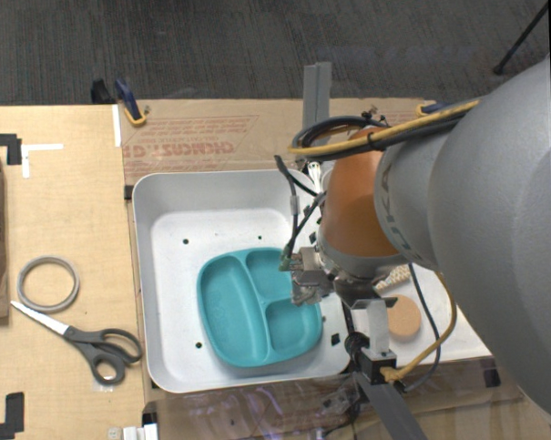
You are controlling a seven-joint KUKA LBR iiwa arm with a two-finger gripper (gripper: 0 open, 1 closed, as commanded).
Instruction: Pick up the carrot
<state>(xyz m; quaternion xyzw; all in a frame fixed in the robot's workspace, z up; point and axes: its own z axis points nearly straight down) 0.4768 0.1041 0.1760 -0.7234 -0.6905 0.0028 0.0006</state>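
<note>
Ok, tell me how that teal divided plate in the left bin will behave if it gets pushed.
The teal divided plate looks like moulded rigid plastic, so it should stay stiff rather than flex. Lying flat and low on the smooth white bin floor, it would probably slide, not tip. Its raised rim and dividers might catch the pincer.

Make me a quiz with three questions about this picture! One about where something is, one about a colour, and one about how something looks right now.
1. Where do the scissors lie?
A. in the white bin
B. on the bench left of the bin
C. on the tray

2. What colour is the divided tray?
A. red
B. yellow
C. teal

3. How does the tray sit?
A. flat on the floor of the white bin
B. tipped on its edge
C. upside down

Answers: 1 B, they rest outside the bin, below the tape roll. 2 C, it is blue-green. 3 A, its compartments face up.
</note>
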